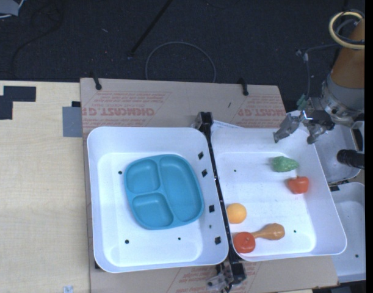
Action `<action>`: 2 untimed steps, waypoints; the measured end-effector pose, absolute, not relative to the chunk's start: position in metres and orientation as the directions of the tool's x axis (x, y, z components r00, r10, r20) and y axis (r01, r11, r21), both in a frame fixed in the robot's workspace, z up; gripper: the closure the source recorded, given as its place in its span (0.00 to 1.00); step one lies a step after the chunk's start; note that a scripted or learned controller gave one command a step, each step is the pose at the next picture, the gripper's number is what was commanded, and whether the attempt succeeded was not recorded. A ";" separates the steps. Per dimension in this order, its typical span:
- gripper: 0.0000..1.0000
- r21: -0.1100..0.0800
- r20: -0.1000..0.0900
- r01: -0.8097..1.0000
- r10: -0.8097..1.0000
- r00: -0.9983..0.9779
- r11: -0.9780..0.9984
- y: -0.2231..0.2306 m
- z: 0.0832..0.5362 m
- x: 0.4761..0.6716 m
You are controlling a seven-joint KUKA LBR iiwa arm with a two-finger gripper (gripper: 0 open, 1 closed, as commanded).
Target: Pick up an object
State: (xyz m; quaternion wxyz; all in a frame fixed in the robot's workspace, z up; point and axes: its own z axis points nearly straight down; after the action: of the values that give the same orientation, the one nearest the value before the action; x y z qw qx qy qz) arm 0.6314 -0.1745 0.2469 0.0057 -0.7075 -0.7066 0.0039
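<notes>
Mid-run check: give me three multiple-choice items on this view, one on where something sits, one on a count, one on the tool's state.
1. Where is the blue divided plate?
A. in the left bin
B. in the right bin
C. on the cardboard outside both bins

2. How many loose items lie in the right bin?
A. two
B. five
C. eight

3. What is the state of the tool?
A. shut on the green item
B. open, with nothing between its fingers
C. pressed down on the blue plate

Answers:
1. A, the plate lies flat in the left bin.
2. B, there is a green item, a red-orange item, an orange ball, a tan pear-shaped item and a red round item.
3. B, its two fingers are spread apart above the right bin's far right corner, apart from every item.
</notes>
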 end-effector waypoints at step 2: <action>0.00 -0.008 0.001 1.000 1.000 0.000 0.000 -0.173 0.205 0.624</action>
State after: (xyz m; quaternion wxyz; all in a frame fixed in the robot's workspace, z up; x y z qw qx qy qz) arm 0.6236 -0.1727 0.2051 0.0032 -0.7070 -0.7072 0.0022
